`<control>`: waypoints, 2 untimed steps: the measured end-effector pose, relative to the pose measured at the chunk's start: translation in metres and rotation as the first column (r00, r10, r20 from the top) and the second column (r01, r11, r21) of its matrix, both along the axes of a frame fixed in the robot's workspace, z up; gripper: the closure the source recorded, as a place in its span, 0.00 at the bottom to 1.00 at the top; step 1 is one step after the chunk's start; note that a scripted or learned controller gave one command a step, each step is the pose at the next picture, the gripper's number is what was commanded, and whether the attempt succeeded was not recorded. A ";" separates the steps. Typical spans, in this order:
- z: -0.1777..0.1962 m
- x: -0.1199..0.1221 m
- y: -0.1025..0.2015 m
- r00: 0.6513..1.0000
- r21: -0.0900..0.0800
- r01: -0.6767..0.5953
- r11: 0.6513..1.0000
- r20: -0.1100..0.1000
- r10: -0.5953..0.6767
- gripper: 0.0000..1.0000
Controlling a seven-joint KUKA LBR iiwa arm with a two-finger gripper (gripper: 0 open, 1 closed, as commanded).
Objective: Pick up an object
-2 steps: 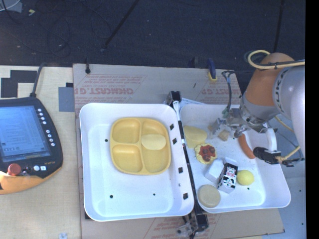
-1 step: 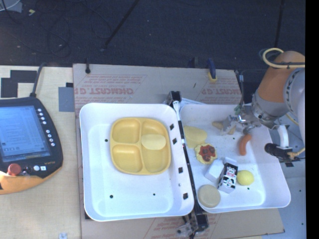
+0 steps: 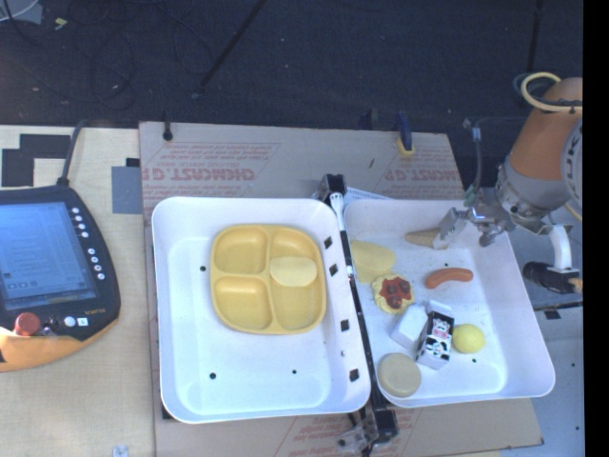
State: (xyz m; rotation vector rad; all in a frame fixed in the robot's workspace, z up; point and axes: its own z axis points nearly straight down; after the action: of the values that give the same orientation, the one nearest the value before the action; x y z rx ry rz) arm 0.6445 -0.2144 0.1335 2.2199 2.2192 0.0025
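- Tan cone-shaped piece [image 3: 422, 238], pointy end left, lies at about 11 o'clock in the right bin [image 3: 533, 350].
- Arm comes in from 3 o'clock, jaws [image 3: 471, 225] spread, hovering at the cone's wide end, pinching nothing.

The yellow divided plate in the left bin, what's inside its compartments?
The yellow divided plate holds one pale yellow round piece in its upper-right compartment; whatever lies beneath that piece is covered.
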 end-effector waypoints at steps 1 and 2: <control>-0.047 -0.001 0.061 1.000 0.001 -0.003 1.000 -0.005 0.003 0.00; -0.043 -0.036 0.104 1.000 -0.006 0.004 1.000 -0.005 -0.004 0.00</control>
State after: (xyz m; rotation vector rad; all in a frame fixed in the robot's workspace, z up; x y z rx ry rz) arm 0.6081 -0.1099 0.0901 2.2232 2.2147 -0.0101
